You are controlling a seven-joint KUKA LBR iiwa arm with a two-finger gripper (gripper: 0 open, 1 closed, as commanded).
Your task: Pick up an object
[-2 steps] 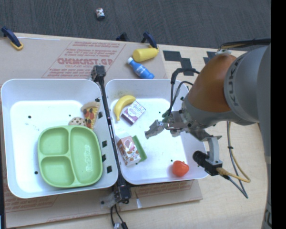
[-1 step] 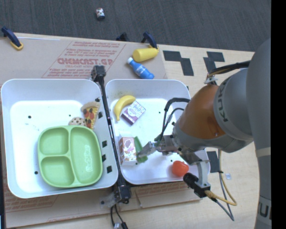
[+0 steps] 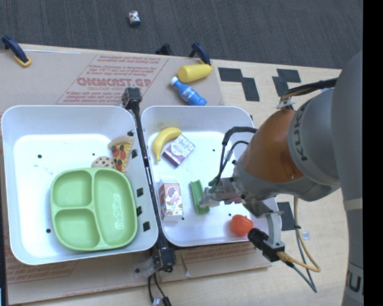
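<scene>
In the right bin lie a yellow banana, a purple carton, a pink-and-white carton, a green block and a red ball. My gripper reaches in from the right, low over the bin floor, right at the green block's right side. The wrist hides the fingers, so whether they touch the block is unclear. The orange band and grey arm cover the bin's right part.
The left bin holds a green divided plate, a pizza slice toy and a cookie. Behind the bins, on cardboard, lie a yellow bottle and a blue bottle. A black clamp sits at the divider.
</scene>
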